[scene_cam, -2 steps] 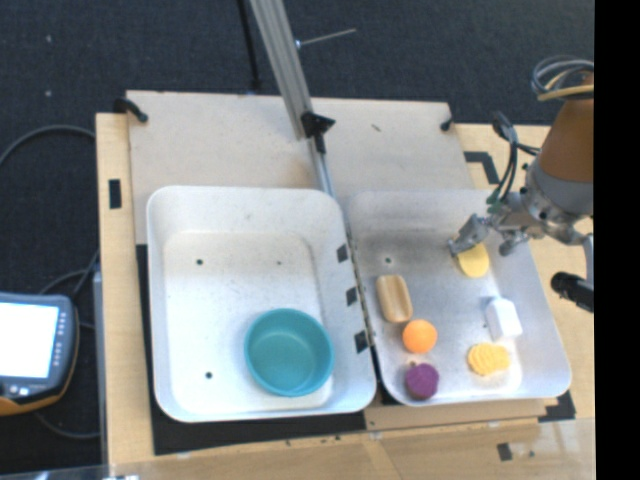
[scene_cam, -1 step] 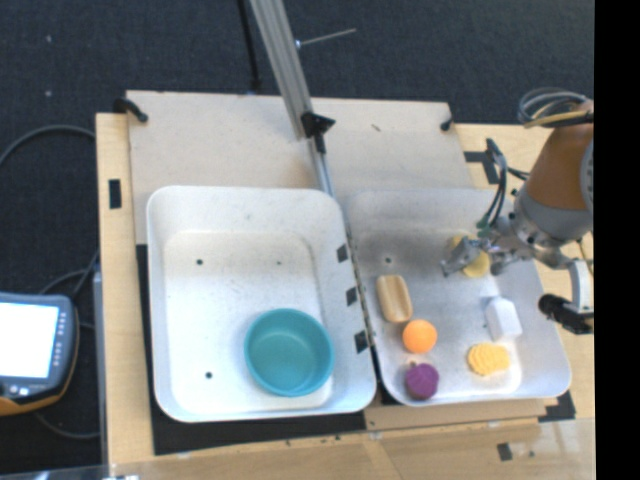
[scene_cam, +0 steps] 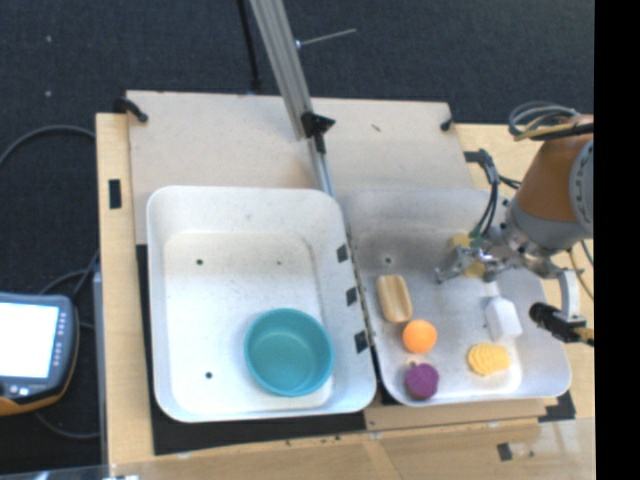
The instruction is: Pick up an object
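Observation:
The right bin (scene_cam: 420, 218) holds a tan bread-shaped piece (scene_cam: 394, 297), an orange ball (scene_cam: 420, 336), a purple fruit-like object (scene_cam: 422, 379), a yellow ridged object (scene_cam: 488, 359) and a small white block (scene_cam: 502, 318). My gripper (scene_cam: 468, 262) hangs over the right bin's upper right part, above the white block and to the right of the tan piece. It looks apart from all of them. The grey arm with its orange band (scene_cam: 548, 183) reaches in from the right.
The left bin (scene_cam: 200, 218) has a teal bowl (scene_cam: 289, 351) near its front right corner. A slanted metal rail (scene_cam: 290, 68) rises from between the bins at the back. A tablet-like pendant (scene_cam: 30, 348) lies off the bench at the left.

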You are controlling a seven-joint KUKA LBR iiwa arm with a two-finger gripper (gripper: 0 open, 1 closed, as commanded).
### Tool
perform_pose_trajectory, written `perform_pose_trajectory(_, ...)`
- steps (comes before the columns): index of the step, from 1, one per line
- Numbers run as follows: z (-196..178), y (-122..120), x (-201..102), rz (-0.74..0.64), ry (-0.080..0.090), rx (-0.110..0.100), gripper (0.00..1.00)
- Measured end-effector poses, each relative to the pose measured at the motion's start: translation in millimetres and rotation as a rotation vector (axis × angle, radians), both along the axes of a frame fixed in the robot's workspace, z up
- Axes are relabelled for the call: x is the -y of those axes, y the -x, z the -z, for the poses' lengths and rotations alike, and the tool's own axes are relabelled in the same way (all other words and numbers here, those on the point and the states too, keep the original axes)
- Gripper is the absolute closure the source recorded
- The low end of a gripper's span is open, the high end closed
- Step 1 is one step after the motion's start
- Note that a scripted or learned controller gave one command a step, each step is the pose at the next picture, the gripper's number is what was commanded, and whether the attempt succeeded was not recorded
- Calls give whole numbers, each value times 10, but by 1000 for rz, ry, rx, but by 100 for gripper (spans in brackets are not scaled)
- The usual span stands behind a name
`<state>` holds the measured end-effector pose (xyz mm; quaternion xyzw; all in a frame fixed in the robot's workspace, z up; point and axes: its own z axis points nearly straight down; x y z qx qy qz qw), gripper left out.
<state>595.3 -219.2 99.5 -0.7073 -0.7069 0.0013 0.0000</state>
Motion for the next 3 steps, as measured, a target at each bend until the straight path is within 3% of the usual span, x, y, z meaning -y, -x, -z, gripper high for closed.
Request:
perform_pose_trajectory(1,-133,-15,12,1,1,6,100)
perform_pose_trajectory(3,-1079,-18,-12,-3,1,8,100)
